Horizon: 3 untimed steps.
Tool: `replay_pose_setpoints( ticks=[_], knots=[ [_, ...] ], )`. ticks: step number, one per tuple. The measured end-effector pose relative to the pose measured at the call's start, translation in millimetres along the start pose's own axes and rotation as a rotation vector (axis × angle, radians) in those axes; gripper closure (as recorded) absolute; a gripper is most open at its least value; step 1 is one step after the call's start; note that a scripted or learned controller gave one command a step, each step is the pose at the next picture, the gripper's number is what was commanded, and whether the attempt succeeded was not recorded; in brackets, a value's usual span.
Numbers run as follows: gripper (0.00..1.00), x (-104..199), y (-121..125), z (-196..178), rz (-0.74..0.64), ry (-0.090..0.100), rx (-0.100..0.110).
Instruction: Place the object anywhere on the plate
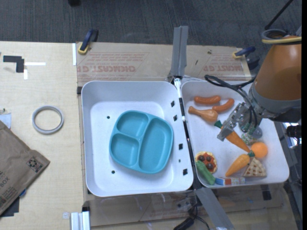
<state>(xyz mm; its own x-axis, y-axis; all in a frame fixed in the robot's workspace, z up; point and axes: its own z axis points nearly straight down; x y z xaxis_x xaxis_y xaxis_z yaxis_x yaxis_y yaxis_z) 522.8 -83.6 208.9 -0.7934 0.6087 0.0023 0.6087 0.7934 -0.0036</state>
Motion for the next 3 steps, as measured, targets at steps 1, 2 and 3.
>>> replay_pose_setpoints(
  ticks=[1,2,3],
  knots=[
    [1.0,12,89,22,-0.013,0.001,0.0],
    [1.0,67,163,2,0.279,-0.001,0.002],
    [0.0,67,163,2,0.279,-0.001,0.002]
  ],
)
